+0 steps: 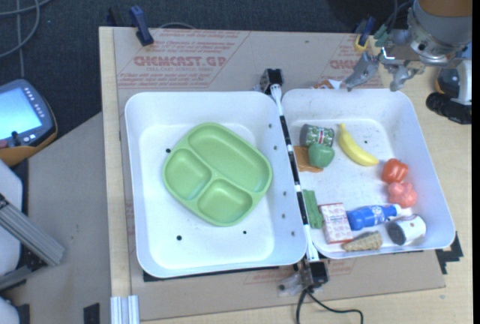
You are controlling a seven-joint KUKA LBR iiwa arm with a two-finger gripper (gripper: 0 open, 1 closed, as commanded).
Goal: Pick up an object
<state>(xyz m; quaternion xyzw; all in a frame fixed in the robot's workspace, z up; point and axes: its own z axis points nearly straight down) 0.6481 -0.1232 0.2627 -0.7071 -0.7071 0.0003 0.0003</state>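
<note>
My gripper (382, 78) hangs above the far rim of the right bin (420, 127), its two fingers spread apart with nothing between them. Below it in that bin lie a yellow banana (355, 148), a small green-and-red can (317, 136), a green pepper (321, 156) on an orange piece, and a red tomato-like toy (394, 170) with a pink piece under it. Nearer the front sit a blue-and-white bottle (372, 216), a red-and-white carton (334, 222), a white cup (407, 229) and a tan cone-shaped piece (363, 242).
The left bin (142, 135) holds a green divided plate (217, 173). A blue clamp (139, 24) grips the board's far left edge. A black divider bar (289, 165) runs between the bins. A screen device (22, 116) sits off the bench at left.
</note>
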